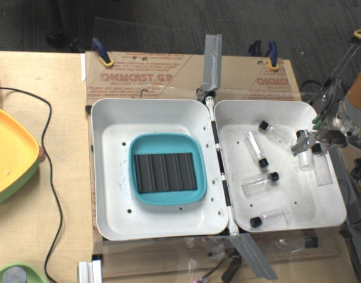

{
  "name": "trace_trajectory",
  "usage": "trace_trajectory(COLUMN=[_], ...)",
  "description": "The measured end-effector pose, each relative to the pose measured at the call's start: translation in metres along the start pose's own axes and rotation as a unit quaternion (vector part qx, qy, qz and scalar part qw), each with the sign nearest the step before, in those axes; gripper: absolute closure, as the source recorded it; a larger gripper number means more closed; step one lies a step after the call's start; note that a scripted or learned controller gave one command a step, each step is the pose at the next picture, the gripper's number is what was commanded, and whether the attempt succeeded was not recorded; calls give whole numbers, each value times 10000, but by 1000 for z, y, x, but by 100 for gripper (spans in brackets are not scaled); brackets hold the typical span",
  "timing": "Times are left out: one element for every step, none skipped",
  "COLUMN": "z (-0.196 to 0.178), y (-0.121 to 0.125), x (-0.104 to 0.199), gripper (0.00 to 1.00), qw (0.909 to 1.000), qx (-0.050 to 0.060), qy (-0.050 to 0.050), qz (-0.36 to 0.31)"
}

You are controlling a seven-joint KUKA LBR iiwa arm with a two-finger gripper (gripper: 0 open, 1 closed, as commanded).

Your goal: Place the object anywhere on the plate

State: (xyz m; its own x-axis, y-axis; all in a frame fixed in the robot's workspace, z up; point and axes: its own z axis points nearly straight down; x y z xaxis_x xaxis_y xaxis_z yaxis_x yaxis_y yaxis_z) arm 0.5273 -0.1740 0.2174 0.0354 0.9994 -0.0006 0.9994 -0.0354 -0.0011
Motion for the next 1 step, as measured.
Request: trace_trajectory(z=[0], y=[0], x=[0], gripper=[0], qw=[10000], qx=[0], qy=[0], qz=[0])
